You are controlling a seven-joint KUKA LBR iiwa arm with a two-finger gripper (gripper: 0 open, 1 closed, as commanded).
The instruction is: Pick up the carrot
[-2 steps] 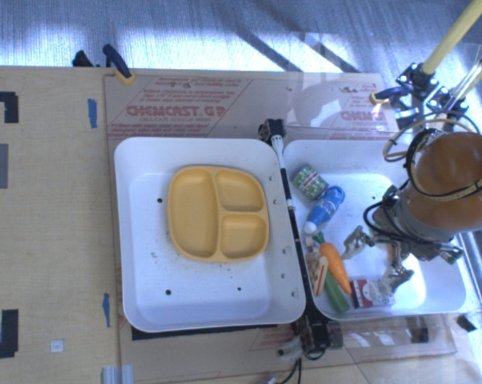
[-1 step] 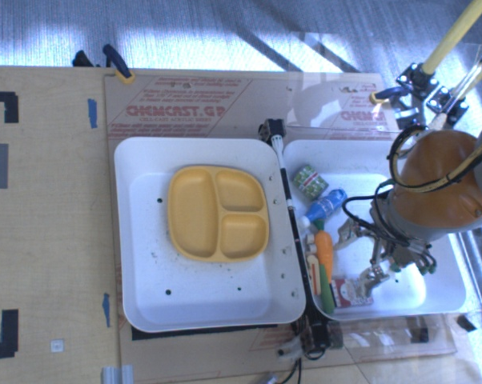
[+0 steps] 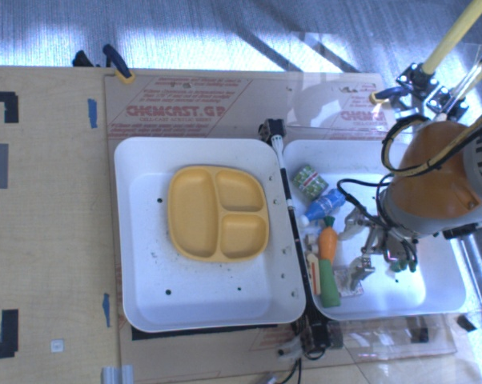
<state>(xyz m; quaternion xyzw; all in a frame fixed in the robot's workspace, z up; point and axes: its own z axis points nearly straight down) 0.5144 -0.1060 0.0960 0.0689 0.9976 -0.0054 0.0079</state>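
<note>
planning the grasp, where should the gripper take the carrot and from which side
Probably at the orange body of the carrot, near its middle, coming straight down from above. It lies flat and lengthwise in the right bin, green top towards the near edge, hard against the bin's left wall, so a sideways approach looks blocked. The gripper hovers just to its right.

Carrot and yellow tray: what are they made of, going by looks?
Carrot: probably moulded plastic, a toy; even orange body, flat green top, faint sheen. Could be rubber; the picture can't settle it.
Yellow tray: likely matte plastic; uniform mustard colour, rounded moulded dividers making three compartments, no glare.
</note>
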